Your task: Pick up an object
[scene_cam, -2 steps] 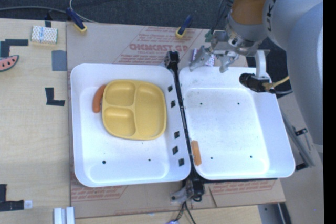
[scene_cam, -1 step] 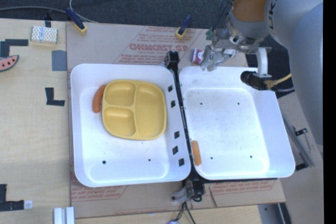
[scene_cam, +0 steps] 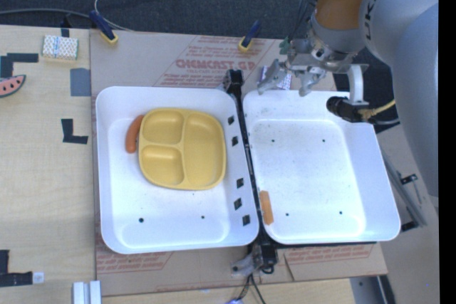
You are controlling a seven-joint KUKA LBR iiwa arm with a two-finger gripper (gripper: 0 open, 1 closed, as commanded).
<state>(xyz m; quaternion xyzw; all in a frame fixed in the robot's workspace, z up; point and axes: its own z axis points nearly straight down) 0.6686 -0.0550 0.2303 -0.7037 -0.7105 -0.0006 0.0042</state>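
Light wood bench (scene_cam: pixel 43 174), brown cardboard sheet (scene_cam: pixel 206 60) laid across the middle. On the cardboard: two shallow white bins, left bin (scene_cam: pixel 114 224) and right bin (scene_cam: pixel 370 217), touching side by side. Directly on the bare wood at left: black tape pieces (scene_cam: pixel 71 132), small patterned sponge (scene_cam: pixel 60 48), watermelon-slice toy (scene_cam: pixel 10 85).

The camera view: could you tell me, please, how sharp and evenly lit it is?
In the camera view the light is even and soft; the yellow tray casts a faint shadow on the left bin; both are sharp, while the gripper and arm, nearer the lens, look slightly soft.
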